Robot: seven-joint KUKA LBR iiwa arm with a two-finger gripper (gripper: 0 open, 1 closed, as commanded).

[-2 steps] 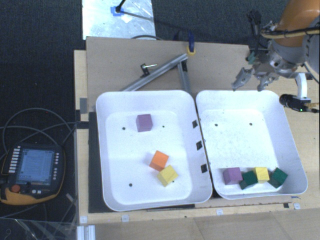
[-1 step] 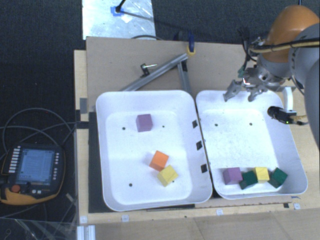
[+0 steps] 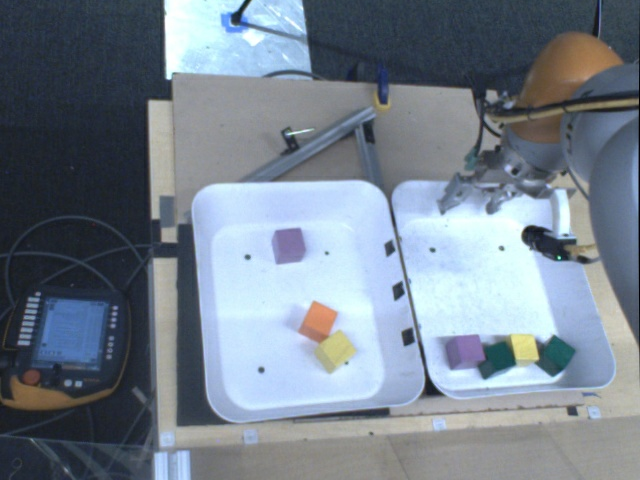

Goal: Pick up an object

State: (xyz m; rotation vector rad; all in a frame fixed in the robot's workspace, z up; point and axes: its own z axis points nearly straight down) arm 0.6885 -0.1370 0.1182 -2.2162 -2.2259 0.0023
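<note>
The gripper (image 3: 470,200) hangs over the far rim of the right bin (image 3: 500,268), at about one o'clock from the middle of the view, its fingers spread apart with nothing between them. The blocks lie well apart from it. Along the right bin's near wall, at roughly five o'clock, sit a purple block (image 3: 464,351), a dark green block (image 3: 495,359) touching it, a yellow block (image 3: 524,347) and another green block (image 3: 556,354), all in a tight row.

In the left bin (image 3: 230,268), a purple cube (image 3: 288,245) lies alone toward the far side, while an orange cube (image 3: 318,320) and a yellow cube (image 3: 335,351) rest just beside each other nearer the front.

Nothing stands between the gripper and the row of blocks; the bin floor there is bare.

Both bins rest on a tan wooden bench (image 3: 300,118). A metal bar (image 3: 315,146) lies slantwise behind the left bin. At eight o'clock, a teach pendant (image 3: 65,343) with its cable lies on the dark carpet (image 3: 80,118), and a shiny sheet (image 3: 235,23) lies at eleven o'clock.
</note>
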